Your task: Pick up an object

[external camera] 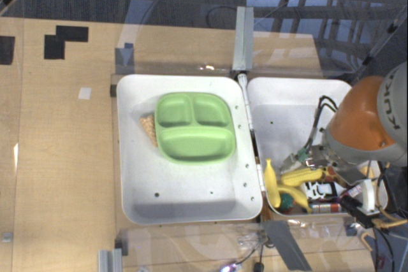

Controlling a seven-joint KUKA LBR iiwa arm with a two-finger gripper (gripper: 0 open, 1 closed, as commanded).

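Pale wood worktop (pixel 57 156) carries two shallow white bins side by side, dark carpet at the far edge, black patches on the wood at far left. Left bin (pixel 185 200): green divided plate (pixel 193 126) lying flat in the middle, three compartments, a tan crumbly piece (pixel 148 129) touching its left rim, partly tucked under it. Right bin (pixel 284 108): far part bare white, clutter heaped in the near right corner. Grey arm with its orange band (pixel 359 121) comes in from the right and hangs over that corner. Claw (pixel 311 159) sits low, just above the heap; cannot tell if it is clenched or released, cables and the wrist cover it.

Objects to pick: yellow banana (pixel 271 183) standing along the bin's left wall, near and left of the claw, apart from it. A second yellow piece (pixel 299 176) lies just under and near the claw, touching or almost touching, cannot tell which. Green round item (pixel 286 200) at the near edge beside the banana. Black-and-white item (pixel 317 190) and a red-tipped marker-like item (pixel 326 206) lie near and right of the claw.
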